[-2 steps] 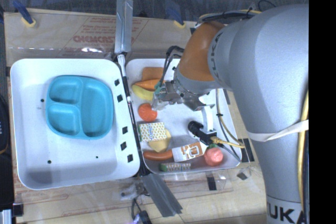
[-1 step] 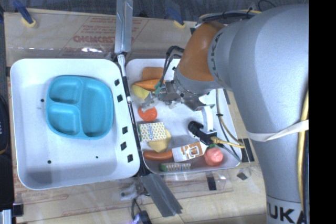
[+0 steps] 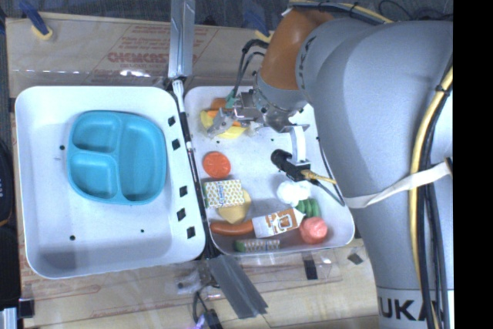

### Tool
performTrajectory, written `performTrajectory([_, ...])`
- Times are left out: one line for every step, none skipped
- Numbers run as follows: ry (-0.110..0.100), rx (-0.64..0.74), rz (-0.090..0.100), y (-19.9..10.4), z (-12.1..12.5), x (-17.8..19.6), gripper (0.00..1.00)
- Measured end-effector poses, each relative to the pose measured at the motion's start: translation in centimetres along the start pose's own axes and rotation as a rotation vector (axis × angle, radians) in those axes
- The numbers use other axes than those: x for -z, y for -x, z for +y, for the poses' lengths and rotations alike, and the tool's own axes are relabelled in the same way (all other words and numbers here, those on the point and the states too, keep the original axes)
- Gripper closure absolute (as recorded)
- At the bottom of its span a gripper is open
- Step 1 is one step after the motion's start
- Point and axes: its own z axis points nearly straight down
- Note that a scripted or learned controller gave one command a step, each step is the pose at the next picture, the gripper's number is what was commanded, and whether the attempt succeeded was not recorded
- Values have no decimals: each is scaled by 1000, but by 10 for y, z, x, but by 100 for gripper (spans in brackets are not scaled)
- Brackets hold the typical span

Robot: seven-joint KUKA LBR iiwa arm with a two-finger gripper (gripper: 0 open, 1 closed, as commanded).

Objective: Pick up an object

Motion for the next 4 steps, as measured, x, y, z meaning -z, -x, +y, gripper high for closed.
performTrajectory([-2, 9, 0, -2, 0, 10, 100])
performTrajectory([-8, 151, 1, 6, 10, 19, 100])
performTrajectory([5, 179, 0, -57, -2, 102, 100])
performTrajectory([6, 170, -1, 25, -11, 178, 100])
